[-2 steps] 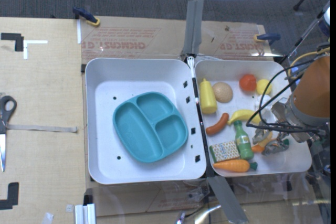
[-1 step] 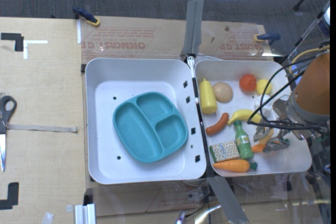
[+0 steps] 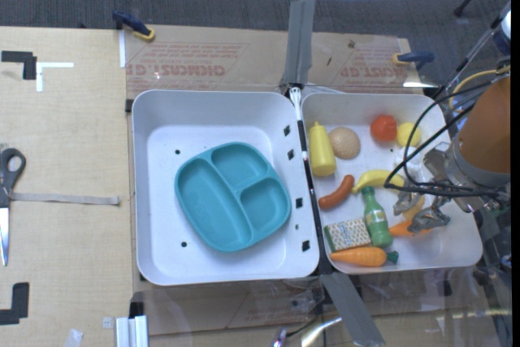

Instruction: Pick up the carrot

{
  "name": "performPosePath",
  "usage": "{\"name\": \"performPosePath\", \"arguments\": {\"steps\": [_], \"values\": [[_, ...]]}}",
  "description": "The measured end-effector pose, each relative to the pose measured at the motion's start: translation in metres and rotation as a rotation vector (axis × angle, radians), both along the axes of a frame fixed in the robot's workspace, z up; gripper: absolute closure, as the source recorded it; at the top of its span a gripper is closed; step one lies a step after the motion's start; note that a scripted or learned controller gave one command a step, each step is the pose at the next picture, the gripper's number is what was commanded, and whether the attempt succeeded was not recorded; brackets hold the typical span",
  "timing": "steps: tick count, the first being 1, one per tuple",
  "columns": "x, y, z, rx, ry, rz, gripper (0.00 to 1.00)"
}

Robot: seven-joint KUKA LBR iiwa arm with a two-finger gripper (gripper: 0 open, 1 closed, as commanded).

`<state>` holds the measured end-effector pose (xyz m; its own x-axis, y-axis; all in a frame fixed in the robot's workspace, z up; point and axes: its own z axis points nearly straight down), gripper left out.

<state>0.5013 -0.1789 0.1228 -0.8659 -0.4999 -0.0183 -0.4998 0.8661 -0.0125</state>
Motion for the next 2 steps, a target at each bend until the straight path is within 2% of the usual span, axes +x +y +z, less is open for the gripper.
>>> {"name": "performPosePath", "arguments": {"steps": [1,2], "values": [[0.0,0.0,0.0,0.0,0.0,0.0,0.0],[-0.003,-0.005,-0.03,0.0,0.018,0.148,0.0]]}}
